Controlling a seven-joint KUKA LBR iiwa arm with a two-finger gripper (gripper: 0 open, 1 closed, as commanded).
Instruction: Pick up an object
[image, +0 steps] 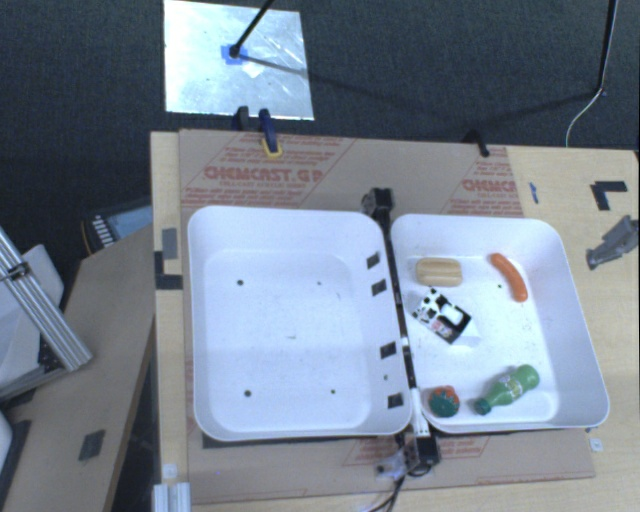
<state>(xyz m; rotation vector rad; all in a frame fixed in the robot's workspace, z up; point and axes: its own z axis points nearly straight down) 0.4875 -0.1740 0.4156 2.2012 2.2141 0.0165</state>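
Bench (330, 165) brown cardboard, 2 white bins (290, 330), dark carpet (450, 70) around

Two white bins (290, 225); five small objects (441, 316).

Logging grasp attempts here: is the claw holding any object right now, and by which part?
Nothing is held. The claw sits at the right edge, outside the right bin, with no object between its fingers.

My worktop (330, 165) is covered by a brown cardboard sheet (300, 170) with red lettering. Beyond it lies dark carpet (450, 60), where a shiny metal plate (238, 58) sits. An aluminium rail (40, 310) slants at my left.
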